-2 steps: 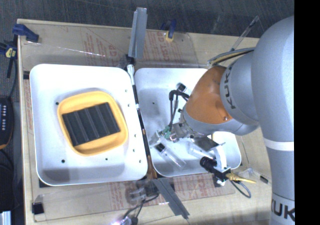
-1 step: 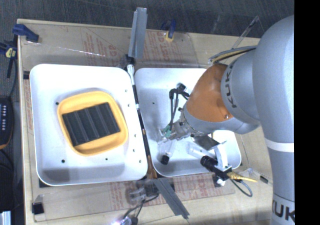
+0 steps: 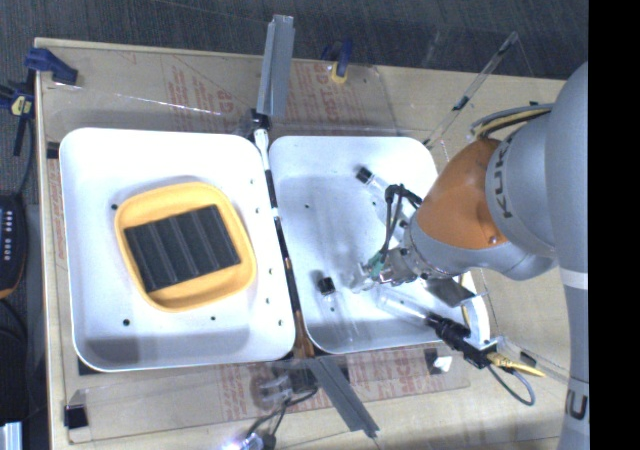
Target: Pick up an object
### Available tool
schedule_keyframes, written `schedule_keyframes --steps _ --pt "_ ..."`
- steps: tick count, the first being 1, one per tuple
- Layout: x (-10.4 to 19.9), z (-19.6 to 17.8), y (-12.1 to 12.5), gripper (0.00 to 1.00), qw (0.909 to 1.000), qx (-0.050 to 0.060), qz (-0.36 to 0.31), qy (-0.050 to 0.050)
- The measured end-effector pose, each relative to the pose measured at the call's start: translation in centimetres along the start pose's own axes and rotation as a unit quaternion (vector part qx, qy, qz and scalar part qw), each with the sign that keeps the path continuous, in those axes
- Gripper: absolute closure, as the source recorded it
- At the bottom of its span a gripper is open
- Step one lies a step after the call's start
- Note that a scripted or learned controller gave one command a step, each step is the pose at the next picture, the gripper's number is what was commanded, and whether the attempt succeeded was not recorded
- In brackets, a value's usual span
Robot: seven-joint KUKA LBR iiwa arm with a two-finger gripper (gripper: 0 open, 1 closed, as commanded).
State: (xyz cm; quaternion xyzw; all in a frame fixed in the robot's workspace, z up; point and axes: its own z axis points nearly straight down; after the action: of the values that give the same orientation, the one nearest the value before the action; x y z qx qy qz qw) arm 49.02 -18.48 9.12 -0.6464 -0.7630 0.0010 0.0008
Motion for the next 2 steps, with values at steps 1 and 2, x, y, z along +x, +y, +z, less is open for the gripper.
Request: schedule_keyframes --steps 1,2 --pt "-1.28 -0.05 4.23 1.0 0.9998 0.0 0.021 0.001" --pt "-1.27 -0.05 4.23 0.0 0.9998 0.0 0.021 0.001"
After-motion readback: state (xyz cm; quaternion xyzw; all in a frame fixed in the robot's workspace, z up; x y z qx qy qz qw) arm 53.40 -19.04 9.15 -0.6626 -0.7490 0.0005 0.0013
